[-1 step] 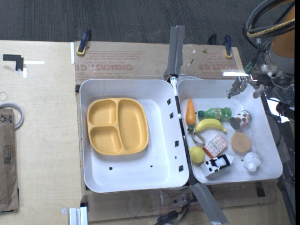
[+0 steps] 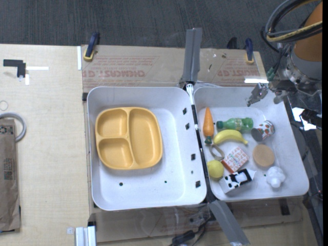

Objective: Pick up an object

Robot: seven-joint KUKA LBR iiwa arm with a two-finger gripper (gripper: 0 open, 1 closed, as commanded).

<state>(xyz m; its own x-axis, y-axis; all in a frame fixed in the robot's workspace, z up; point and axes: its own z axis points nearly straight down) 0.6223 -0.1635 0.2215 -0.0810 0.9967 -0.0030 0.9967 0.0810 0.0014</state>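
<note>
Right bin point(image 2: 294, 152) holding the candidates; landmark: banana point(image 2: 230, 136). Gripper point(image 2: 258, 94) hovers up-right of the banana, over the bin's back edge; whether its fingers stand apart or together cannot be told. Carrot point(image 2: 208, 122), just left of the banana, long axis near vertical, tip toward the far rim. A sound descent probably centres over one item, jaws straddling its short axis

bins point(image 2: 97, 152): 2
divided yellow plate point(image 2: 129, 137): 1
carrot point(image 2: 208, 122): 1
banana point(image 2: 230, 136): 1
lemon point(image 2: 216, 168): 1
green bottle point(image 2: 235, 123): 1
toy cow point(image 2: 238, 181): 1
blue clamps point(image 2: 93, 45): 2
</note>
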